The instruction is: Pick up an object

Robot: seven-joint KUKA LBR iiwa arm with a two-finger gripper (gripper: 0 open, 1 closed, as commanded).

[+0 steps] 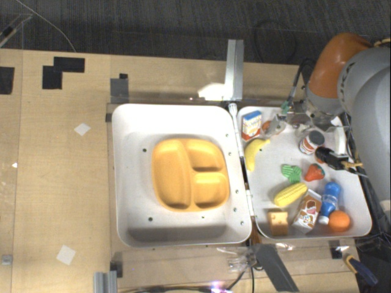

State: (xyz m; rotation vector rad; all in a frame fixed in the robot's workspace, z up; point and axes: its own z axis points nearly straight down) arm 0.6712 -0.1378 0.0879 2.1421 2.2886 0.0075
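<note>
The right bin (360, 227) holds several toy foods. Among them are a small white carton (251, 126), a yellow banana (253, 152), a red and white can (313, 140), a green piece (292, 173) and a red strawberry (314, 173). Nearer the front lie a corn cob (289, 194), a blue bottle (330, 199), an orange (339, 221), a brown carton (308, 212) and a tan block (278, 221). The gripper (288, 118) hangs low over the bin's back edge, just right of the white carton and behind the can. Nothing is visibly held.
The left bin (131, 224) carries a yellow divided tray (188, 173) in its middle. A metal post (234, 72) stands behind the seam between the bins. The arm's grey body and orange band (335, 63) cover the back right corner.
</note>
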